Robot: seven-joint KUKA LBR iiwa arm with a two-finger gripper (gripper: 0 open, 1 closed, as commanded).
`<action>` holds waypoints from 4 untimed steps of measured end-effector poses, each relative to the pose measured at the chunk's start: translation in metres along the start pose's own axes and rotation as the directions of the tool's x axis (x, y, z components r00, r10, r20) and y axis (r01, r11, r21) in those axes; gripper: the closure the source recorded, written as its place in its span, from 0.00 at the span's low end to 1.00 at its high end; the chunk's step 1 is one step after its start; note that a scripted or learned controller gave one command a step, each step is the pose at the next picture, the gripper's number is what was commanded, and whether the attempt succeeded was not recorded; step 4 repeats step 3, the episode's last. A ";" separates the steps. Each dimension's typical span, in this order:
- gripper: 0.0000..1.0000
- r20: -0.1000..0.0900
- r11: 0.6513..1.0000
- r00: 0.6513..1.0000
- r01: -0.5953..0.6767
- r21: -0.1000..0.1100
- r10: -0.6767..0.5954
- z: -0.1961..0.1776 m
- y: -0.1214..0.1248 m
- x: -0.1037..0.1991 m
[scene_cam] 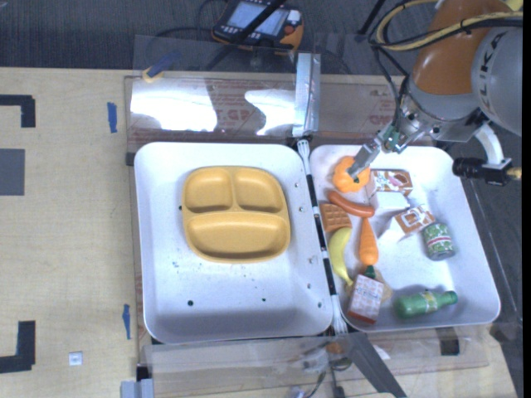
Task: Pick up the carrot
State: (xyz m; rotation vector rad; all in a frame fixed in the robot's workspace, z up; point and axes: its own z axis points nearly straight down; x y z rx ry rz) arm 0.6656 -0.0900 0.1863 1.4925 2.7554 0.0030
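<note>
My pincer is over the wrong orange thing; the carrot lies lower in the right bin.

The right bin [473,222] is crowded, the left bin [158,222] bears a yellow divided plate [236,211]. My arm [452,73] slants in, pincer [358,170] at an orange fruit [347,178]; whether it is wide or narrow I cannot tell. The carrot [367,240] stands on end between a banana [340,255] and a sausage [350,204]. I judge I should lift, shift toward it, and close across its narrow width.

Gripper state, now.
Gripper: over an orange item in the right bin; open or shut cannot be told. Carrot lies apart.
</note>
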 end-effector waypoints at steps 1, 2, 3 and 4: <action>0.00 -0.007 0.996 0.996 0.089 0.005 -0.089 0.056 -0.004 -0.008; 0.00 -0.014 0.999 0.999 -0.048 0.015 0.049 0.101 -0.021 -0.025; 0.00 -0.002 0.997 0.997 0.082 0.000 -0.082 0.000 0.009 0.010; 0.00 -0.002 0.997 0.997 0.082 0.000 -0.082 0.000 0.009 0.010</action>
